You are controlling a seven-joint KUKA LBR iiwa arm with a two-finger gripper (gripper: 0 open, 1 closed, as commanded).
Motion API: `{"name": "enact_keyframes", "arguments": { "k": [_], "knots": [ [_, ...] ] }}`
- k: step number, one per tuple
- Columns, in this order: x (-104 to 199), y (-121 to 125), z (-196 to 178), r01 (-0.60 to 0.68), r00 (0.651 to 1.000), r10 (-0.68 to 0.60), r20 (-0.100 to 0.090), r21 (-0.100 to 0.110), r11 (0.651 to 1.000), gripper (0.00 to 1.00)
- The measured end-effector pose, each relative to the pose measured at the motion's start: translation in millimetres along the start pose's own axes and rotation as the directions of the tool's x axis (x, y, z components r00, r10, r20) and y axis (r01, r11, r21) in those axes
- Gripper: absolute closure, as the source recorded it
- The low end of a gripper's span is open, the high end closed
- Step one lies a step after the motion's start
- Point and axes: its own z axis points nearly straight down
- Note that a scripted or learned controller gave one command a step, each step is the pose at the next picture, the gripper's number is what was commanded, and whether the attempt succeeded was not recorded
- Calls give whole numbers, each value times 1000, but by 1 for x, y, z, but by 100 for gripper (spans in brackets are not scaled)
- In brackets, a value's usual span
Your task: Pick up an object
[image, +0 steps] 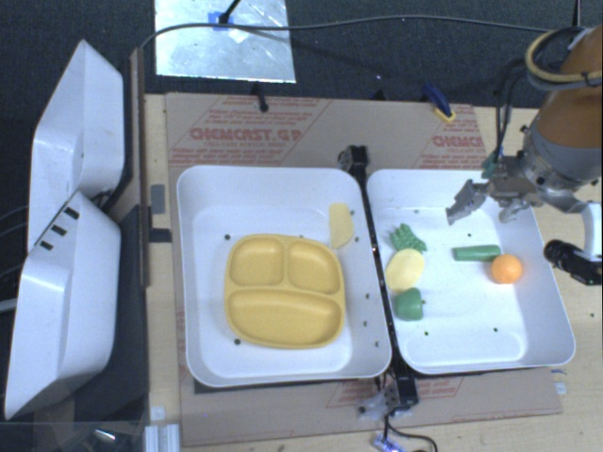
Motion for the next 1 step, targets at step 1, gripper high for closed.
{"name": "enact_keyframes", "arguments": {
  "k": [1],
  "knots": [
    [0, 1, -3, 0, 1000, 0, 0, -6, 1000, 0]
  ]
}}
